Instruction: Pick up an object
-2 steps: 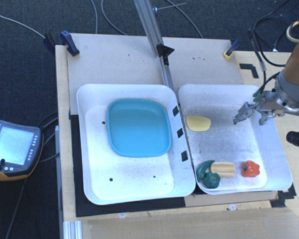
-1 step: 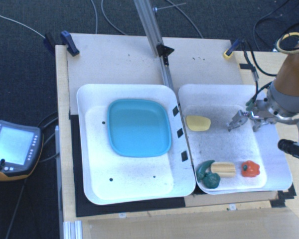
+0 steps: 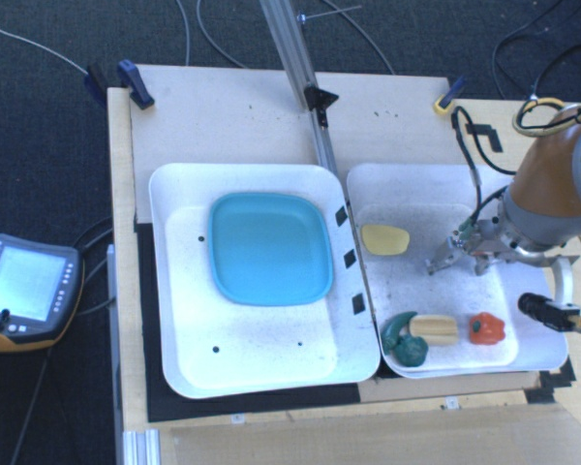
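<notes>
Nearest you, along the front wall of the right bin, three items sit in a tight row: a green pepper-like piece, a tan block touching it, and a red tomato-like piece just beside the block. Any of these could serve as the pick target.

Risk, as you should judge it: the row is crowded and pressed against the bin wall. A descent on the block could catch the green piece or the wall, and a finger landing on a neighbour would push things aside rather than grip them.

Further back, the gripper hovers over bare bin floor, between the row and a yellow piece lying alone near the bin's left wall. It holds nothing; you cannot tell from this angle how wide the fingers stand. The yellow piece is low and rounded, so a shallow closure may slide off it.

The left bin holds a blue plate, nothing on it. Beyond both bins, bare bench.
</notes>
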Controlling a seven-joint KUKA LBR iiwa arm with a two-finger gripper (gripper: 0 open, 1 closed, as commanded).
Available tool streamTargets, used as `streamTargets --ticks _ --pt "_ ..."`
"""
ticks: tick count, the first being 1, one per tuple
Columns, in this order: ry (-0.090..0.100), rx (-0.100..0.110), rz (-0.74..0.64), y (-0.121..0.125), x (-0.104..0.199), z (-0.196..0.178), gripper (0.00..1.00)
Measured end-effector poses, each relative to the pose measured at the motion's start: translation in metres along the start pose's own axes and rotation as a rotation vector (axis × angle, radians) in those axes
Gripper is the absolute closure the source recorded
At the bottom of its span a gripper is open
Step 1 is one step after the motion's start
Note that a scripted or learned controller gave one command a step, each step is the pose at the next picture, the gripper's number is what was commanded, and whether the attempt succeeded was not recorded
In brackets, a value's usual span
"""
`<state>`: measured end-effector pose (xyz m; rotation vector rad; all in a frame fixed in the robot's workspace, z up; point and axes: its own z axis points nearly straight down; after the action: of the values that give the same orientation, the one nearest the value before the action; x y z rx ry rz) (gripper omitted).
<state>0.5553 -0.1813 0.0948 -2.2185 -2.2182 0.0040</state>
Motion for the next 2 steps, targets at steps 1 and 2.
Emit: streamTargets --ticks 1,2 --pt "-0.001 -0.007 0.0 0.002 0.0 -0.014 1.0" --pt "-0.002 -0.01 0.0 -0.005 0.002 -0.072 1.0"
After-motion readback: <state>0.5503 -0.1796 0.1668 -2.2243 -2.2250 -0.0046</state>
